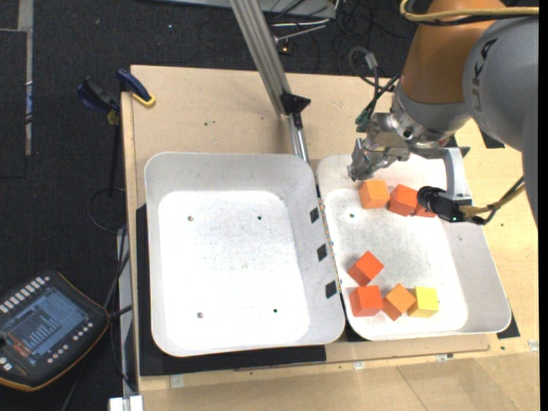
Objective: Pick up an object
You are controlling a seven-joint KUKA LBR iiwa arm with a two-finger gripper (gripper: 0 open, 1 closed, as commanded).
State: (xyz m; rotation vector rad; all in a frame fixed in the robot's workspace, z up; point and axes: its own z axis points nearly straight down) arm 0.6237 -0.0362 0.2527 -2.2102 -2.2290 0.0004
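Note:
The right bin [462,264] holds several small cubes. An orange cube [373,193] and a red-orange cube [402,199] lie side by side at its far end, with a third reddish piece [426,211] partly hidden behind them. My gripper [366,165] hangs over the bin's far left corner, just above and beside the orange cube. Nothing shows in its grasp. Nearer the front lie a red-orange cube [366,266], another red-orange cube [366,300], an orange cube [399,301] and a yellow cube [425,300].
The left bin [163,229] sits beside the right one, and black clips [324,251] mark the seam between them. A slanted metal pole [265,58] rises behind the bins. A black cable [445,205] hangs from the wrist over the far cubes. A teach pendant [43,324] lies at the lower left.

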